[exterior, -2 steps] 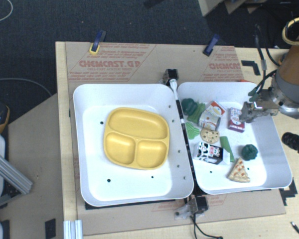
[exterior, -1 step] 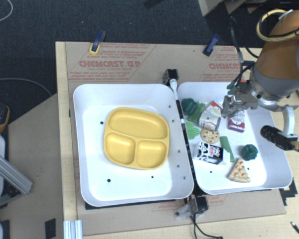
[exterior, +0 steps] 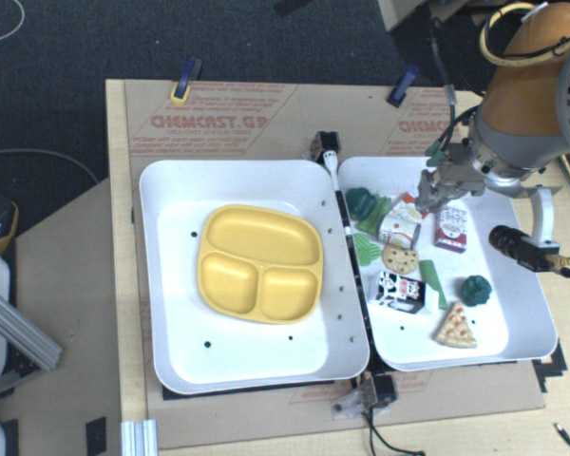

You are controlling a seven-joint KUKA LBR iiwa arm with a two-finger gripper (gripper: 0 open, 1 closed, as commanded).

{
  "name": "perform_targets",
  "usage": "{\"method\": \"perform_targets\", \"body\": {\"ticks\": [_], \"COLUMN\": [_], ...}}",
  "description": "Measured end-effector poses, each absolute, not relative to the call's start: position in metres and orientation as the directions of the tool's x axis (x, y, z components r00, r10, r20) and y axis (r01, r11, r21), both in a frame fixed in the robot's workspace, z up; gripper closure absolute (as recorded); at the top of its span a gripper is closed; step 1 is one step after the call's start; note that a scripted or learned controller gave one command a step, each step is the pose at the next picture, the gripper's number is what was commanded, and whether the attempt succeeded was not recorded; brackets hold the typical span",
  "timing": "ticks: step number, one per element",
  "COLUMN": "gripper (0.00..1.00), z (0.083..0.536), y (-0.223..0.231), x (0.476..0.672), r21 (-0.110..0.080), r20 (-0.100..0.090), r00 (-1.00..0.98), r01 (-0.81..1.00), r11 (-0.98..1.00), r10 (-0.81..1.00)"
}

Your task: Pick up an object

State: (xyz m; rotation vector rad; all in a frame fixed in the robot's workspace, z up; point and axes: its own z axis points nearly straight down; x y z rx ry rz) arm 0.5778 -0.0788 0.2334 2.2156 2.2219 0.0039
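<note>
My gripper (exterior: 435, 190) hangs over the back of the right bin (exterior: 527, 326), close above a small white carton (exterior: 402, 224) and a red-and-white carton (exterior: 452, 228). Nothing shows between it and the toys. Around them lie a dark green toy (exterior: 361, 200), a light green leafy piece (exterior: 366, 248), a cookie (exterior: 398, 258), a black-and-white cow-print block (exterior: 400, 292), a green stick (exterior: 431, 281), a dark green broccoli-like piece (exterior: 475, 290) and a pizza slice (exterior: 456, 327).
The left bin (exterior: 166, 283) holds a yellow three-compartment plate (exterior: 261, 260). A black cylindrical part (exterior: 522, 246) of the arm reaches over the right bin's right side. Clamps (exterior: 182, 82) sit at the board's back edge.
</note>
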Motion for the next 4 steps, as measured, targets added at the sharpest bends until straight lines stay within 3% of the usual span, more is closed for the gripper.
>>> {"method": "perform_targets", "body": {"ticks": [2,3,4], "gripper": [1.0,1.0,1.0], "z": [0.219,0.232,0.216], "y": [-0.085,-0.079,-0.074], "x": [0.578,0.589,0.587], "r21": [-0.003,0.004,-0.003], "r20": [0.0,-0.001,0.001], "r00": [0.001,-0.002,0.0], "r01": [1.0,1.0,1.0], "r11": [-0.001,0.002,0.0], "r10": [1.0,1.0,1.0]}}
